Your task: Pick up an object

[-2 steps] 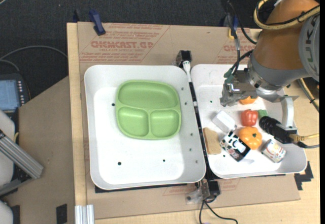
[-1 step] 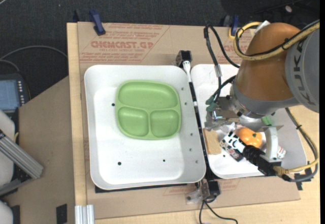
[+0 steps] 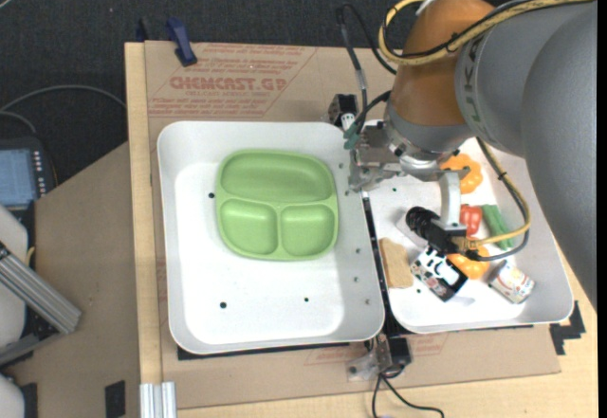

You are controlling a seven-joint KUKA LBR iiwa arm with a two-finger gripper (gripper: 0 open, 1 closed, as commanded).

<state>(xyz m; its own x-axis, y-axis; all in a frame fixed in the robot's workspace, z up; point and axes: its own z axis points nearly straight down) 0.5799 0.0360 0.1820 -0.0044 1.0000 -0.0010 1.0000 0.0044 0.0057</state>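
The end effector (image 3: 365, 160) is seen low over the seam between the two bins, at the upper left corner of the right bin (image 3: 531, 312). Whether it is apart or together cannot be told, as it is masked by the wrist. A green tray (image 3: 278, 204) is lying in the left bin (image 3: 185, 245), just to its left. A clutter of small objects (image 3: 453, 250) is lying in the right bin, below and to its right, apart from it.
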